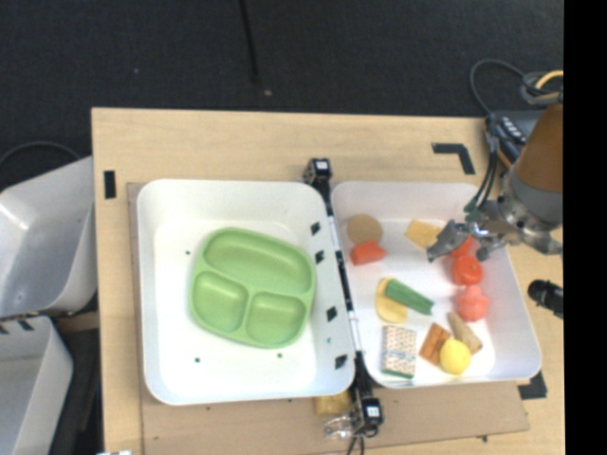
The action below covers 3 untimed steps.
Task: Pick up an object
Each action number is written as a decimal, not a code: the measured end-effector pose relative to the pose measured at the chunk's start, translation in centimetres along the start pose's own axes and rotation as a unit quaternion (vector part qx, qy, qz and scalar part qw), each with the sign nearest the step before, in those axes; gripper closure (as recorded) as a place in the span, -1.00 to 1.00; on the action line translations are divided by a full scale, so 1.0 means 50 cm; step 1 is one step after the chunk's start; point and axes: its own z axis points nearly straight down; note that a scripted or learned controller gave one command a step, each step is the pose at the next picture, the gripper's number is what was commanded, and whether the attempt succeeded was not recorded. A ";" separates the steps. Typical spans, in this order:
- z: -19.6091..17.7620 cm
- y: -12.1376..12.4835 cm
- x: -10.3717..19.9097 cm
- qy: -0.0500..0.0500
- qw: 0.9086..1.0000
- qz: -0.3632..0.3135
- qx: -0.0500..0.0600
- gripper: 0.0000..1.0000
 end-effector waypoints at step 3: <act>-0.060 -0.139 0.198 0.000 1.000 0.001 -0.001 1.00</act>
